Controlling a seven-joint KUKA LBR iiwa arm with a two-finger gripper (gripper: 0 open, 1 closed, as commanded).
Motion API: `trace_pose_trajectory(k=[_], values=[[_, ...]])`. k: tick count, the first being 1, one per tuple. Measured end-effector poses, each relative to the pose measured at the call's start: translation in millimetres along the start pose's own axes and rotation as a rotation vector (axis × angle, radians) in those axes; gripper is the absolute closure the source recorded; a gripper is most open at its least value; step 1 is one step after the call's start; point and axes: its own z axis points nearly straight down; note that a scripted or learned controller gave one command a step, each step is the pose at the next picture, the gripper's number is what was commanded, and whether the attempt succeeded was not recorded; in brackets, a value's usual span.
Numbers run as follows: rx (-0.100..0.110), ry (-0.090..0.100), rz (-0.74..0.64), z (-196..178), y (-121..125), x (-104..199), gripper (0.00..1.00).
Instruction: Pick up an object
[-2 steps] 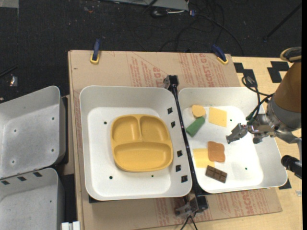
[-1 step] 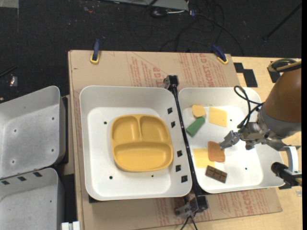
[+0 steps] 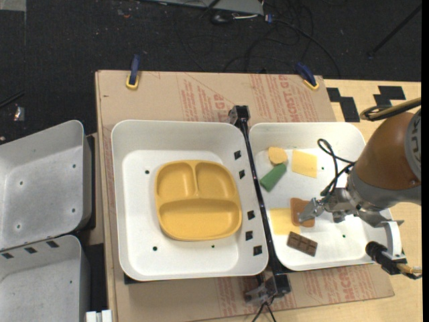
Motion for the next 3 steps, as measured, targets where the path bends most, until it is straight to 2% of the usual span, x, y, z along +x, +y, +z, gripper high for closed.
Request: trace_pose_trajectory(k=[1,2,3], values=[[-0.006,-0.001,-0.001,9.1,0.8,0.3,0.00],[-0.009,-0.001,0.000,-1.6,1.6,0.5,1.00],[-0.009,-0.003,-0.004,-43.7,2.9,-1.3,1.00]])
